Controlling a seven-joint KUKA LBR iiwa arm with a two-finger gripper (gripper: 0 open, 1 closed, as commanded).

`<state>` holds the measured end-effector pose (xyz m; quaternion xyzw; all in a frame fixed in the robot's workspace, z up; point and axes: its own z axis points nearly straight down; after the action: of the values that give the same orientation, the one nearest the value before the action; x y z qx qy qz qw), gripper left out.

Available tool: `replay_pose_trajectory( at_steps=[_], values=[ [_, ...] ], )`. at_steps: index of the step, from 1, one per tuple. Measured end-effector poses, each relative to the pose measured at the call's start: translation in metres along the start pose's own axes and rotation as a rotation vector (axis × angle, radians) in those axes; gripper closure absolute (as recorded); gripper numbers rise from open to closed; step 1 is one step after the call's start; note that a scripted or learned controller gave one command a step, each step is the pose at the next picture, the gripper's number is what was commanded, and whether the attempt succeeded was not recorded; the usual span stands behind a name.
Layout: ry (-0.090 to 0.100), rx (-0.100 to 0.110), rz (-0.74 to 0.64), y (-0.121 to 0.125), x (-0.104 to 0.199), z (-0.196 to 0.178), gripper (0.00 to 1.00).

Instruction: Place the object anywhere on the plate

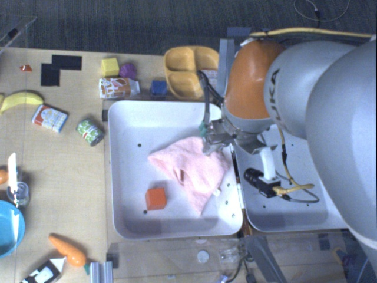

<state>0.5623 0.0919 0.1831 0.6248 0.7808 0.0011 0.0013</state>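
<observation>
Gripper [211,141] sits at the 1 o'clock edge of the pink cloth [191,168] in the left bin [121,217]; grip state can't be told. Orange block [156,198] lies loose at 7 o'clock from the cloth. Step: pick. Next, probably realign over the block.

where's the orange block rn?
The orange block lies in the left bin, near its front-left corner, just left of and apart from the pink cloth.

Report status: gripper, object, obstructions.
Gripper low at pink cloth's upper edge, nothing seen gripped. Orange block loose in left bin. Cloth lies between them.
</observation>
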Motion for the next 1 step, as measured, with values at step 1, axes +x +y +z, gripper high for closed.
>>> replay_pose_trajectory(
  at_steps=[1],
  values=[
    [0.000, 0.005, 0.070, -0.0061, 0.0979, 0.0567, 1.00]
  ],
)
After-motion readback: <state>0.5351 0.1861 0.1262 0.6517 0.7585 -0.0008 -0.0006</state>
